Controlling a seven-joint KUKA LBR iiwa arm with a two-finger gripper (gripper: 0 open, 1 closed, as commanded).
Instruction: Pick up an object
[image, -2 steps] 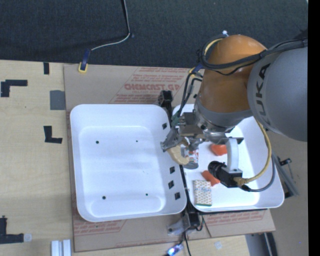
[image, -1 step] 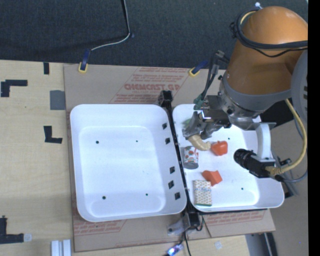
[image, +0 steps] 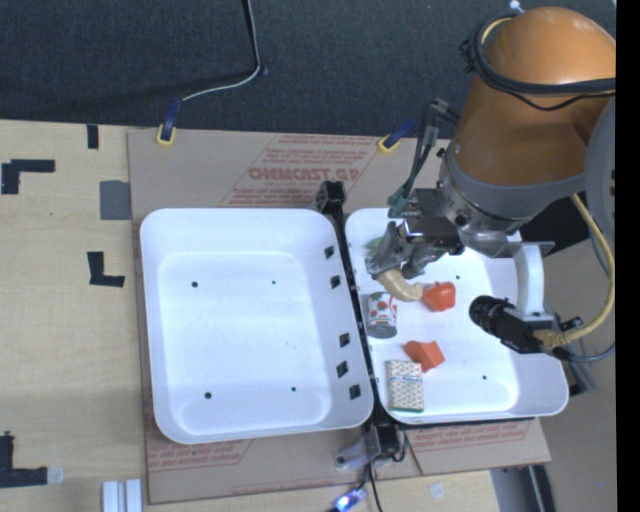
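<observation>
The right bin (image: 500, 400) is taken as the landmark. Inside it, near its left wall, a small can (image: 381, 314) with a pale printed label is seen; the print is too small to be read. Below the can, toward the bin's front edge, a small patterned box (image: 405, 385) is laid flat, its markings also illegible. Just right of the box an orange-red block (image: 427, 353) is found, and above that, near the bin's middle, a second orange-red piece (image: 439, 296) is placed. A tan, banana-like object (image: 401, 286) is seen between the can and that second piece, directly under the end effector (image: 400, 262).

The end effector is lowered over the upper left part of the right bin, touching or nearly touching the tan object; whether it is released or clenched cannot be told, since the wrist hardware is crowded and blurred there. Part of the bin's upper area is hidden by the grey and orange arm (image: 530, 100). A black cylindrical fitting (image: 505, 322) is seen over the bin's right side.

The left bin (image: 240, 320) adjoins the right bin's left wall. Beyond both bins, reddish printed lettering is carried by the cardboard sheet (image: 290, 170) on the worktop (image: 60, 300), but it appears reversed and cannot be read with confidence. A white cable (image: 215, 90) is trailed across the dark backdrop above.
</observation>
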